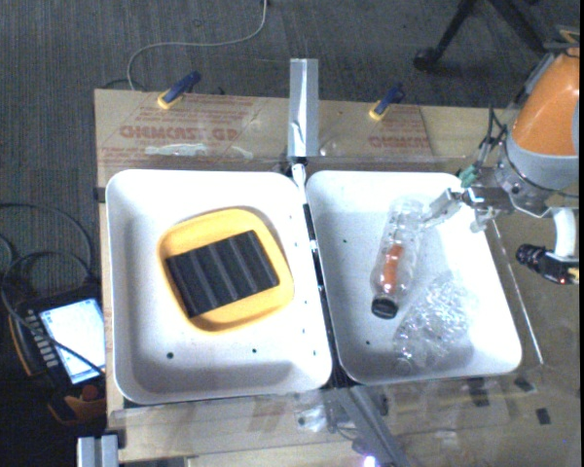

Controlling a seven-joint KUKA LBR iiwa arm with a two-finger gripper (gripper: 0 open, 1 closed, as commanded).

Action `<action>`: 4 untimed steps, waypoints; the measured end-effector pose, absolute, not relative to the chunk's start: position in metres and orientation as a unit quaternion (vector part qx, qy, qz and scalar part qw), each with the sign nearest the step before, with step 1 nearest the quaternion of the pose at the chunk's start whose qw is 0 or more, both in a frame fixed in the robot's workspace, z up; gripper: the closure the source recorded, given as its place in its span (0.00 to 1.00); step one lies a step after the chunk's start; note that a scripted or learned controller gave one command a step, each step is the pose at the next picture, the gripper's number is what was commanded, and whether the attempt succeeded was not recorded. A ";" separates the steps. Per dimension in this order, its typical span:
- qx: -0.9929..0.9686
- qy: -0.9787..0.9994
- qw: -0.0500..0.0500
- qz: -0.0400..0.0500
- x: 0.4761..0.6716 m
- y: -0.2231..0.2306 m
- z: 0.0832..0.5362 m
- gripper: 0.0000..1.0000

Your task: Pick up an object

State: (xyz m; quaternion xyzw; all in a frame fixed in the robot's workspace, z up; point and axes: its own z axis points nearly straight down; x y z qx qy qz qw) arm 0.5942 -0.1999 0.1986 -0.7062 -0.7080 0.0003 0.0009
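A clear plastic bottle (pixel 396 251) with a black cap and an orange patch inside lies lengthwise in the right bin (pixel 350 339). Just below and right of it sits a crumpled clear plastic piece (pixel 436 319). A yellow dish-like object with a black ribbed top (pixel 226 268) fills the middle of the left bin (pixel 136 212). My gripper (pixel 472 202) hangs over the right bin's upper right corner, just right of the bottle's far end, below the arm's orange band (pixel 550 110). I see nothing held by it.
A metal post (pixel 303 110) stands behind the divide between the bins. Two blue-and-yellow clamps (pixel 178 89) (pixel 386 102) grip the cardboard at the back. A tablet (pixel 66 331) and cables lie on the floor to the left.
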 end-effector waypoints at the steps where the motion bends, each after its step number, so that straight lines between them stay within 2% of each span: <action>1: -0.687 -0.726 0.000 -0.001 0.572 -0.174 0.130 0.00; 2: -0.622 -0.783 -0.007 -0.003 0.565 -0.162 0.093 0.00; 3: -0.622 -0.783 -0.006 -0.004 0.566 -0.161 0.101 1.00; 4: -0.559 -0.829 0.003 0.003 0.625 -0.122 0.175 1.00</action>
